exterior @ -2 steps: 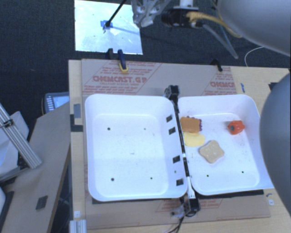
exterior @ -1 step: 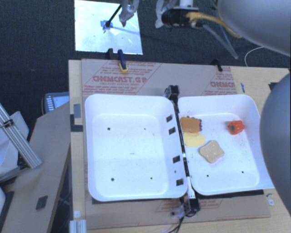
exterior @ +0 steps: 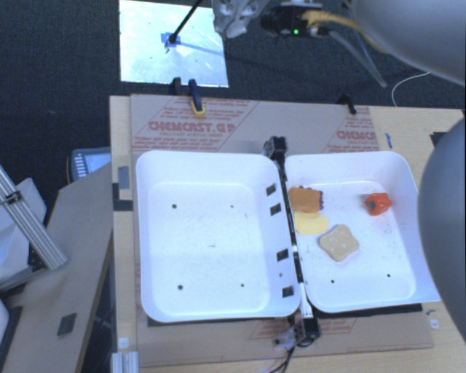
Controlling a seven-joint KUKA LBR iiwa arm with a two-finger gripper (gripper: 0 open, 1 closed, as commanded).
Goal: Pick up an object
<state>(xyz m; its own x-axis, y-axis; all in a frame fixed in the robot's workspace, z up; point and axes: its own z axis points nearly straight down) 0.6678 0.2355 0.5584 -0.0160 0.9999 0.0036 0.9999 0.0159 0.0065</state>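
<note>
The gripper (exterior: 234, 18) sits at the top of the camera view, beyond the far edge of the bench and over the dark floor by a shiny metal sheet (exterior: 173, 44). It is partly cut off by the frame, so whether it's gaping or clamped can't be told; nothing can be made out in it.

All candidate objs lie in the right bin (exterior: 393, 164), which from the gripper is toward the near side of the bench and a bit to the view's right, well apart from it. Nearest to the gripper is an orange-brown block (exterior: 306, 199) w/ a purple edge, tight against the divider between bins. Just past it, touching or nearly so, a flat yellow slice (exterior: 312, 224), then a tan toast-shaped piece (exterior: 339, 242). A red-orange pepper-like item (exterior: 377, 204) sits apart from these, further to the view's right.

Left bin (exterior: 145, 218) lies about as far off, but toward the view's left.

Judgement: approach not begun. The move turns on a long reach toward the near side and down into the right bin. The pepper-like item stands clear of neighbours and wall, so prob. the easiest pick; the block crowds the divider.
</note>
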